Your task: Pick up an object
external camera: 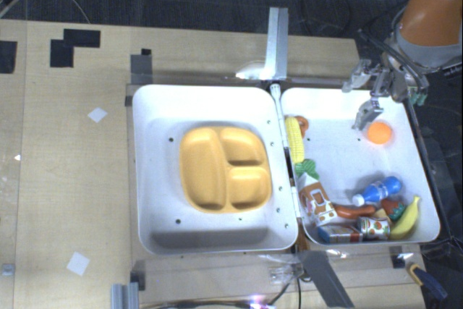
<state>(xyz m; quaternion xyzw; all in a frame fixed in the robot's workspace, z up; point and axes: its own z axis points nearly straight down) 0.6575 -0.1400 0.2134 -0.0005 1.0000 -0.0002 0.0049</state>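
Observation:
My gripper hangs over the back of the right bin, reaching in from the upper right below the orange wrist band. Just below and right of it, a small orange ball lies on the bin floor, apart from the other items. A yellow corn cob lies along the bin's left wall. At the front of the bin sit a blue bottle, a banana, a red sausage, a printed can and an orange-and-white carton.
The left bin holds a yellow divided plate. A metal post stands behind the seam between the bins. Bare floor in the right bin lies between the ball and the front pile.

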